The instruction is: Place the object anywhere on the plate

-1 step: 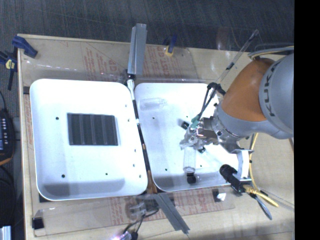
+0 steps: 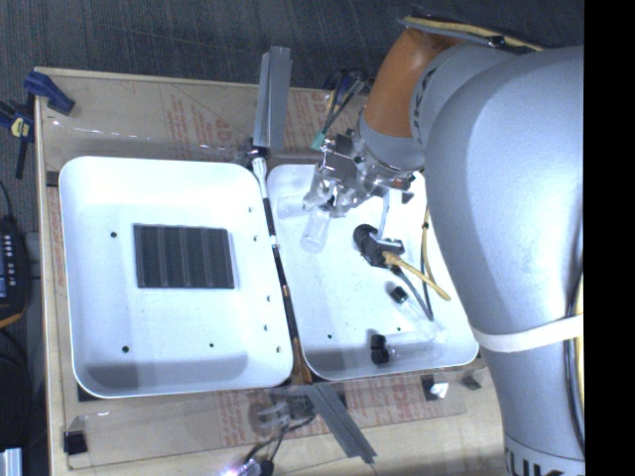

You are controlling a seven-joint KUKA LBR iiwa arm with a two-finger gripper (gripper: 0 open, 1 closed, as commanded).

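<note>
The gripper [image 2: 332, 191] hangs over the far corner of the right bin [image 2: 327, 350]. Just below it is a clear vial [image 2: 316, 230], close to the wall shared with the other bin. This is the task's thing, and it is well apart from the plate. Farther from the gripper, toward the bin's near edge, lie a small clear piece with a black end [image 2: 398, 293] and, beyond that, a clear tube with a black cap [image 2: 385, 346]. Well off to the gripper's side, the left bin [image 2: 99, 196] holds a dark ribbed plate [image 2: 185, 257] at its middle.

Whether the gripper grasps the vial I cannot tell, because clear plastic on white leaves its outline faint. The grey arm [image 2: 506, 216] hides the right bin's outer side.

Both bins sit on a wooden bench [image 2: 149, 117], with a blue clamp [image 2: 48, 91] at its farthest corner and dark carpet [image 2: 149, 18] beyond.
</note>
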